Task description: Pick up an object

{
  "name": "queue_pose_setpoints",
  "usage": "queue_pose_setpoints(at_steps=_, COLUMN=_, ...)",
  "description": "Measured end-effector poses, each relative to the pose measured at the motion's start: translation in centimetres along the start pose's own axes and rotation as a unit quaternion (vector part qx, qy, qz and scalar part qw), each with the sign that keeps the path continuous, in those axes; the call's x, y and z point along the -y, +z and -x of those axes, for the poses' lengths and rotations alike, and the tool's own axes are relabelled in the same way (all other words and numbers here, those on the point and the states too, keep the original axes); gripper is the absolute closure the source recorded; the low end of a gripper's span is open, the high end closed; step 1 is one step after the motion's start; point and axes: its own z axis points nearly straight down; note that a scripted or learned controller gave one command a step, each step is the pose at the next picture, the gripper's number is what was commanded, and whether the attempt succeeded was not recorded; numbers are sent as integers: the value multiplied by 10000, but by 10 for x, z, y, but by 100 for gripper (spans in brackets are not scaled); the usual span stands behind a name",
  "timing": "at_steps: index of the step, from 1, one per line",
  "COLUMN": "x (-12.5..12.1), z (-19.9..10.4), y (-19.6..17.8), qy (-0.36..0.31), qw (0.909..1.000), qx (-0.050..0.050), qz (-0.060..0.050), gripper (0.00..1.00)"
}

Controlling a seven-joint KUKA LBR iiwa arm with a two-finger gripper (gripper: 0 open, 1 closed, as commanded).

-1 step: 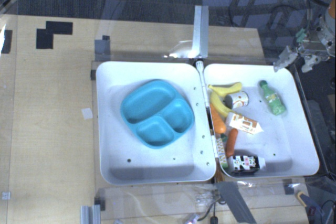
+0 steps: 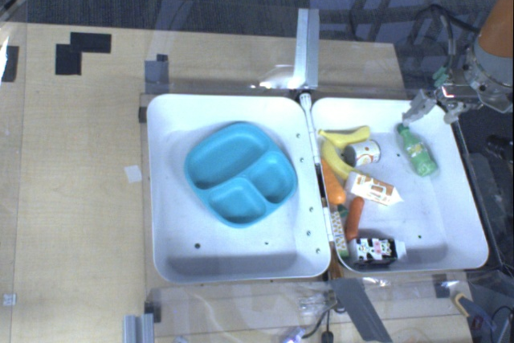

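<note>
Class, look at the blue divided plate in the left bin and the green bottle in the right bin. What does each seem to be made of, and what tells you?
Blue divided plate: likely moulded plastic, matte; uniform colour, soft rounded compartment ridges, dull sheen. Green bottle: probably translucent plastic; light passes through its body, but blur leaves this open.

Pale wooden bench [image 2: 72,197], two white bins [image 2: 173,253] side by side

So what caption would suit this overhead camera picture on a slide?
Open gripper above a green bottle in the right bin; blue tray in the left.
</note>
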Motion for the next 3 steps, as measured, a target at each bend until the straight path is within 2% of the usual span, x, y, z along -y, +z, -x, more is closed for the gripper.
queue_pose_setpoints(at_steps=1, x=-19, z=22, y=94, qy=1036, qw=9946, qx=-1, qz=-5, gripper=0)
queue_pose_setpoints(at_steps=2, x=-30, z=15, y=139, qy=1462, qw=9892, qx=-2, qz=9, gripper=0)
queue_pose_setpoints(at_steps=3, x=-33, z=14, y=125, qy=1425, qw=9898, qx=11, qz=40, gripper=100)
